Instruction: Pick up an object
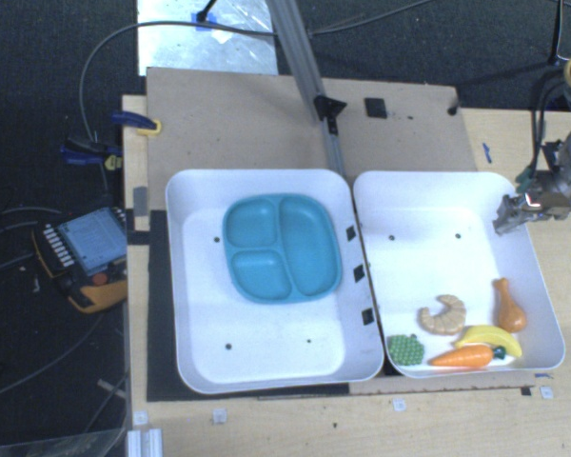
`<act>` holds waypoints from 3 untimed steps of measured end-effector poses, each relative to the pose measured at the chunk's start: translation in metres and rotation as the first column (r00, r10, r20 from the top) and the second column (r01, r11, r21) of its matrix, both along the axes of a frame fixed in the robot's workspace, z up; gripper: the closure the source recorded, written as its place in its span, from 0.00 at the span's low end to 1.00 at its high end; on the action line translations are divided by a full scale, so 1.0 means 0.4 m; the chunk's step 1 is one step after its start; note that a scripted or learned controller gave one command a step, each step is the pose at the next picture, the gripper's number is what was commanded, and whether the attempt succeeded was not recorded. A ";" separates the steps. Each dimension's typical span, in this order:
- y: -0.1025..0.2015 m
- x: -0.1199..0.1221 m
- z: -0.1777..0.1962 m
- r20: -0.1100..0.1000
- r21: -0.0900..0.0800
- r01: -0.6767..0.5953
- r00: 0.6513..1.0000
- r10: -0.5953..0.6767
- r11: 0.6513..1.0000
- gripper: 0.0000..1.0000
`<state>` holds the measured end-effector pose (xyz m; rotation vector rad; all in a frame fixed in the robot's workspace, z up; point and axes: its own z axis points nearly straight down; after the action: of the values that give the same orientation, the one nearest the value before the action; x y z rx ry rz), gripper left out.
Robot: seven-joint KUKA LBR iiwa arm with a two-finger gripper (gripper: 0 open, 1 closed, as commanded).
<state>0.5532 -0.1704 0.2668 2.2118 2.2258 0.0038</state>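
Carrot [462, 356] lies at 5 o'clock in the right bin [428, 208], touching the banana [493, 337]; the small thing between them is too tiny to read. Green piece [406, 349] at the near-left corner, croissant [443, 314] behind, drumstick [508, 305] at right. Gripper [514, 212] at 3 o'clock over the rim, arm cut off; finger state unreadable. Blue tray [282, 248] in the left bin [198, 284].

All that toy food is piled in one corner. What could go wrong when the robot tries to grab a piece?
The banana, carrot and croissant lie crowded together, so the hand may catch two pieces or knock one aside. They also sit close against the right bin's near rim, which could block a clean grip. The hand hangs over the far right edge, so it has some way to travel.
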 end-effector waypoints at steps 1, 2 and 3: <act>0.151 0.044 -0.003 -0.001 0.002 -0.005 1.000 0.005 1.000 1.00; 0.253 0.093 -0.029 -0.001 0.002 -0.004 1.000 0.004 1.000 1.00; 0.384 0.143 -0.071 -0.002 0.002 -0.004 1.000 0.004 1.000 1.00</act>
<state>0.6104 -0.0167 0.2386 2.2094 2.2326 0.0045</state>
